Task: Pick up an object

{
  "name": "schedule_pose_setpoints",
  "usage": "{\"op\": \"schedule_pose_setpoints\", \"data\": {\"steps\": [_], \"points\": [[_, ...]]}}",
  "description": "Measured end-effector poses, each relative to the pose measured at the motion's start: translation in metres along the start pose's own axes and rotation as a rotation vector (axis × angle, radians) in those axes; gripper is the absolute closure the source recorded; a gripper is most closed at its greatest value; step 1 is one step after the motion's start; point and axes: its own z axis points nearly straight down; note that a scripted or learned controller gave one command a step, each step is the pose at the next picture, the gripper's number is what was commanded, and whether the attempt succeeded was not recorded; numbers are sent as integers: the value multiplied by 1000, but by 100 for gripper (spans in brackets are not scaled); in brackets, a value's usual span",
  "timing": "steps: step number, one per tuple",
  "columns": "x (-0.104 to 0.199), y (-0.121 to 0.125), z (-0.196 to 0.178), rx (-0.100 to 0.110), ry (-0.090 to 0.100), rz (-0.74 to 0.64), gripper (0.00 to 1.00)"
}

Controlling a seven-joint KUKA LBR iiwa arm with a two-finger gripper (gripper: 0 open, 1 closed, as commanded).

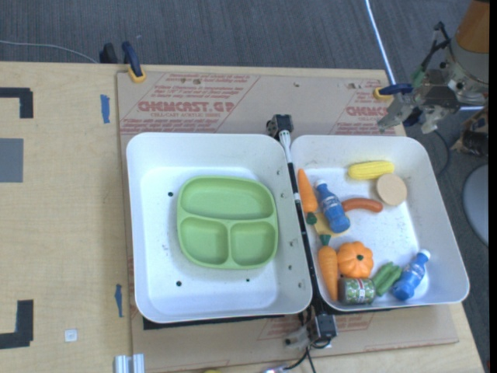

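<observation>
The right bin (439, 208) holds several toy foods: a yellow corn cob (370, 169), a tan round disc (391, 189), a sausage (362, 205), a blue bottle (332, 209), two carrots (307, 193) (328, 270), an orange pumpkin (354, 258), a green can (357, 290), a green pod (387, 276) and a second blue bottle (411, 277). My gripper (410, 119) hangs above the bench just beyond the right bin's far right corner. It is open, with nothing between its fingers, and it stands apart from every object.
The left bin (147, 208) holds a green three-compartment plate (227, 222). Clamps (134, 62) (387, 92) pin the cardboard sheet at its far corners. A black bracket (280, 124) sits where the two bins meet. A white cable (373, 18) runs across the floor behind.
</observation>
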Motion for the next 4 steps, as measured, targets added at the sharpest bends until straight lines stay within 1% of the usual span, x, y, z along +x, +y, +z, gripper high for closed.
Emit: {"op": "schedule_pose_setpoints", "data": {"steps": [1,2,3,4], "points": [[43,-1,149,-6,-1,0,0],[24,-45,180,-4,-2,1,0],[68,-68,180,-5,0,0,0],[23,-78,180,-3,-2,2,0]]}}
